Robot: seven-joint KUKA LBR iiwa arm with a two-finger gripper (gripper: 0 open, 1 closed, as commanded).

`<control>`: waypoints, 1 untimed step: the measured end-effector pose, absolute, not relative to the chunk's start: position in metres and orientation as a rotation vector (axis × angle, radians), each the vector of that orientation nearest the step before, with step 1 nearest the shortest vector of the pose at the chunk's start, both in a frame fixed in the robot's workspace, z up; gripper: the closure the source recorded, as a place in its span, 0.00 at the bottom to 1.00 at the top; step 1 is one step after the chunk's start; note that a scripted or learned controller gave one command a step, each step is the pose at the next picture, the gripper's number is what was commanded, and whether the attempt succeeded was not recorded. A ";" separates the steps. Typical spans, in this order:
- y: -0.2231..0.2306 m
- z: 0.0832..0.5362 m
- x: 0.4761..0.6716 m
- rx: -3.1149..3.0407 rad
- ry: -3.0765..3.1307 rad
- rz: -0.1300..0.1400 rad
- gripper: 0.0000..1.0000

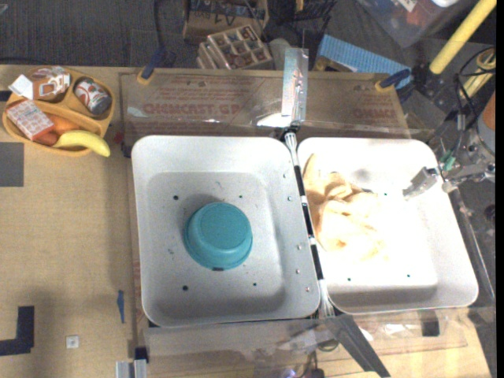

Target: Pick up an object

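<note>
A teal bowl (219, 235) lies upside down in the middle of the left bin (157, 164). A pale tan, blurred shape (344, 217) spreads over the left half of the right bin (441, 282); I cannot tell what it is. A small grey part that looks like my gripper (420, 182) hangs at the right bin's far right rim, well to the right of the tan shape and touching nothing that I can see. Thin dark arm parts (469, 168) run off to the right behind it.
A clear upright divider (294, 93) stands behind the seam between the bins. An orange dish with a banana and packets (57, 110) sits at the far left on the bench. Boxes, cables and a yellow bar (468, 24) clutter the back.
</note>
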State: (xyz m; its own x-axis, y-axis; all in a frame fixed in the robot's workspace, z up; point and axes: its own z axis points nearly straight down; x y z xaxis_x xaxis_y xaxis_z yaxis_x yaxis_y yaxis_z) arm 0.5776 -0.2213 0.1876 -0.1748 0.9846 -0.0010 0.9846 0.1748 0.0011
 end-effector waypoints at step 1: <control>-0.153 0.103 0.564 1.896 2.505 0.000 0.00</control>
